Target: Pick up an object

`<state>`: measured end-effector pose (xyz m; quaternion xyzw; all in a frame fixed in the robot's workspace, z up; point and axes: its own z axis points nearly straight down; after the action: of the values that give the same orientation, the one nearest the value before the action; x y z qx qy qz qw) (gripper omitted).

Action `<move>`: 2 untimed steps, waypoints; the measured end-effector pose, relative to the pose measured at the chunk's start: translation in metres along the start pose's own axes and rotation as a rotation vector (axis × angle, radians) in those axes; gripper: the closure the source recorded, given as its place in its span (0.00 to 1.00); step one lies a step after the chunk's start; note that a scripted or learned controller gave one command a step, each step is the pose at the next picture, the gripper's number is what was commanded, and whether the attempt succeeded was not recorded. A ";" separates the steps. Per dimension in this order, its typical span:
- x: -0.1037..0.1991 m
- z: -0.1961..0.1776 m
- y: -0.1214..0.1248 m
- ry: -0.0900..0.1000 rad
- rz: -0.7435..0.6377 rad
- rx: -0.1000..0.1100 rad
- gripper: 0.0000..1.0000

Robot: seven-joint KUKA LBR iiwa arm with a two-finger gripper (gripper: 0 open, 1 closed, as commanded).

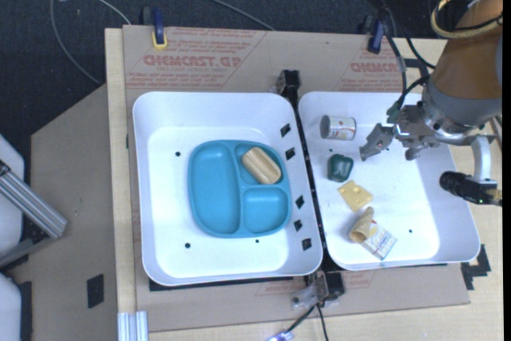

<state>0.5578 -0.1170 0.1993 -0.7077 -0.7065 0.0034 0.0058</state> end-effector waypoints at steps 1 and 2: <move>0.000 -0.006 0.003 -0.002 -0.002 -0.012 0.00; 0.003 0.055 -0.005 -0.001 -0.002 -0.005 0.00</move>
<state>0.5525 -0.1135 0.1445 -0.7071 -0.7071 0.0020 0.0040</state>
